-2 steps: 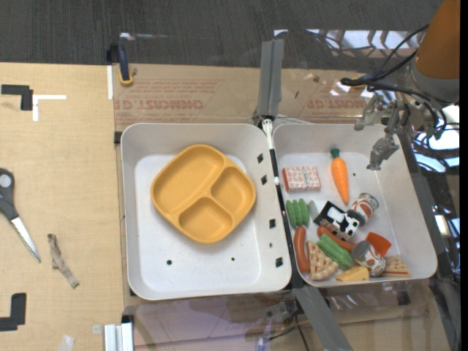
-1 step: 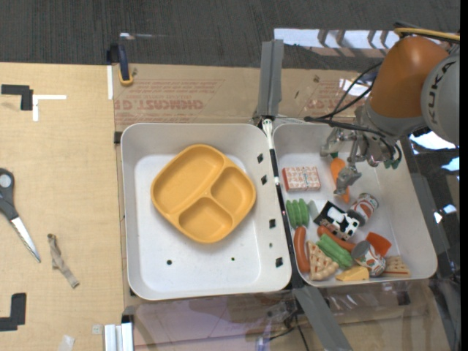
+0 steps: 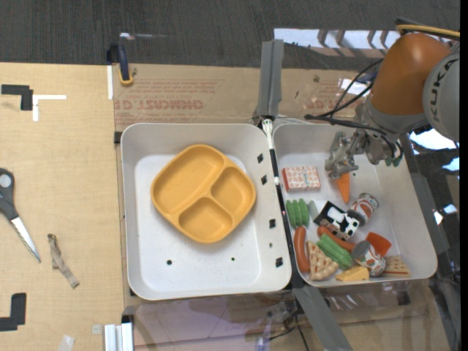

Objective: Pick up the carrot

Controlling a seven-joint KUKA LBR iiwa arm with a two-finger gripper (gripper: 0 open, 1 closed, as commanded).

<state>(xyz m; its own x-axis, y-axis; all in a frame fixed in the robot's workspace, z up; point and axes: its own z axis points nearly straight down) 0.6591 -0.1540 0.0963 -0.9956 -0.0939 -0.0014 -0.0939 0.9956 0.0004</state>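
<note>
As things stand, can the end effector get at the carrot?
Probably yes: the end effector sits right at the carrot's top end in the right bin, with nothing lying over the carrot.

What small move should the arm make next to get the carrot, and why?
Probably a short, straight lift. The grey two-finger gripper sits at the thick top end of the small orange toy carrot in the right white bin, and the carrot hangs point-down below it. Whether it is truly held I cannot tell; a small lift would show this and clear the toys nearby.
</note>
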